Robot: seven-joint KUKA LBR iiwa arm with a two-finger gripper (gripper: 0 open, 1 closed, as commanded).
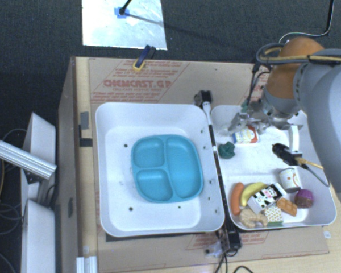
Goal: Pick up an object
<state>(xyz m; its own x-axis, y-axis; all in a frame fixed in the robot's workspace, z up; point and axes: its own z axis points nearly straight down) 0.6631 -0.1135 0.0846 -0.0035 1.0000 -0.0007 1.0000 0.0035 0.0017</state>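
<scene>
My gripper (248,124) is low over the far left part of the right bin (329,209). Right under it lies a small white item with red and blue marks (246,136), partly hidden by the gripper, and I cannot tell whether they touch. A dark green lump (226,149) lies just to its left, by the bin wall. Along the near edge of the bin lie a banana (252,190), an orange sausage-shaped piece (236,197), a black-and-white patterned box (266,197), some crackers (252,218), a white cup (290,178) and a purple ball (304,198).
The left bin (111,152) holds a blue divided plate (166,168). A raised divider (213,152) separates the two bins. The grey arm with its orange band (290,67) comes in over the far right corner. The middle of the right bin is bare white floor.
</scene>
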